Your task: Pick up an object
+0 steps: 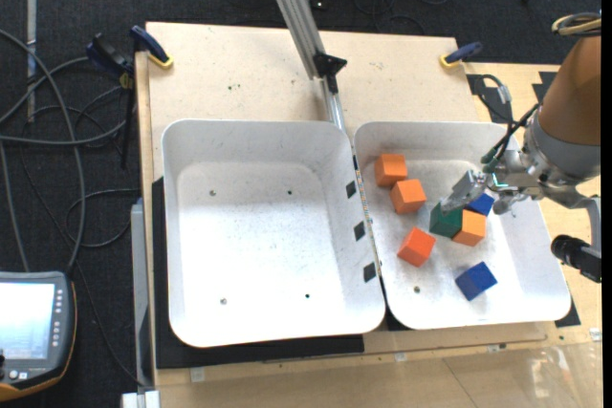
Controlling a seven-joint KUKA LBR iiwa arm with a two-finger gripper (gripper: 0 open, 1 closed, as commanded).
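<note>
A: From the camera above the bench, what did we see in the right bin (pixel 535 301)?

B: We saw six blocks. Two orange blocks sat near the divider, an upper orange block (pixel 390 169) and a second orange block (pixel 408 196) just below it. A third orange block (pixel 416 246) lay lower down, near the bin's middle. A blue block (pixel 475 281) lay apart toward the front.

A: And under the arm?

B: The gripper (pixel 470 190) hung over a tight cluster: a green block (pixel 446 222) touching a fourth orange block (pixel 469 228), with a second blue block (pixel 481 203) just behind them, partly covered by the fingers.

A: Was it pinching anything?

B: We could not tell. The fingertips sat right at the green block's upper edge, but the view did not show whether they were spread or pressed together, nor any block between them.

A: The left bin (pixel 191 148)?

B: We saw its white floor, speckled. The grey arm (pixel 564 148) with its orange band entered from the right.
</note>
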